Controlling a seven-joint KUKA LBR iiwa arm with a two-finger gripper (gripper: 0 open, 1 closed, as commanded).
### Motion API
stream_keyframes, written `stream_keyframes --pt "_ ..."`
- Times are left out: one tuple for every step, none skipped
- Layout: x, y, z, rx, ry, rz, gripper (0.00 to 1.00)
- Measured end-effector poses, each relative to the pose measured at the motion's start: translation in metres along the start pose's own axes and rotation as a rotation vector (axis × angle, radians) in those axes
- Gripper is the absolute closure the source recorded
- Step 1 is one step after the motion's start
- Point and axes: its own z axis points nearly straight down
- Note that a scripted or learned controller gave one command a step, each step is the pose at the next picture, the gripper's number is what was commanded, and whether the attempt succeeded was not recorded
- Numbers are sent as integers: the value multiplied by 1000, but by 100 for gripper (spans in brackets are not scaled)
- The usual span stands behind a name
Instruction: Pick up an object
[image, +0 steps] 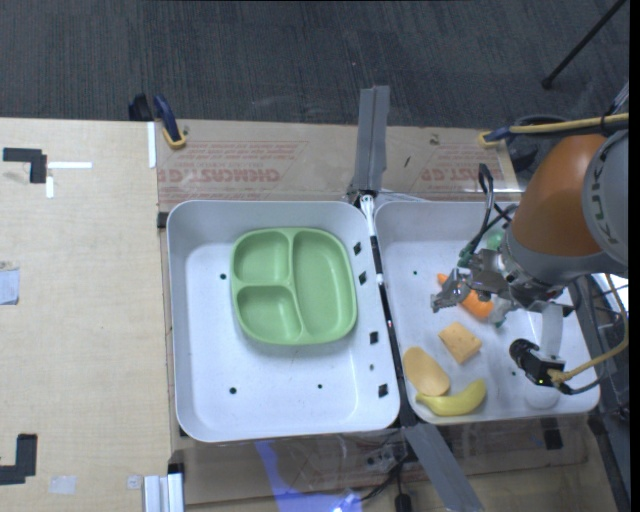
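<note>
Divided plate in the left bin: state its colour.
Pale green divided plastic plate, clearest in the camera view.

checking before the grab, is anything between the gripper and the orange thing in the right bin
Nothing visible is in the way. The gripper is right over the orange object in the right bin, partly covering it. The tan block, the potato-like piece and the banana lie nearer the camera, apart from it.

— Where are we? A home?
— No, we take it for a robotics lab: a plywood surface (80, 330) with black tape markers (25, 165), two white bins (195, 330) clamped side by side, loose cables (590, 365), dark carpet (250, 50).
</note>
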Motion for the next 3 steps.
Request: stream_keyframes --pt "-8 -12 60 -1 1 -2 0" --pt "-10 -13 54 5 0 3 100" --pt "58 -8 -40 -1 -2 41 100"
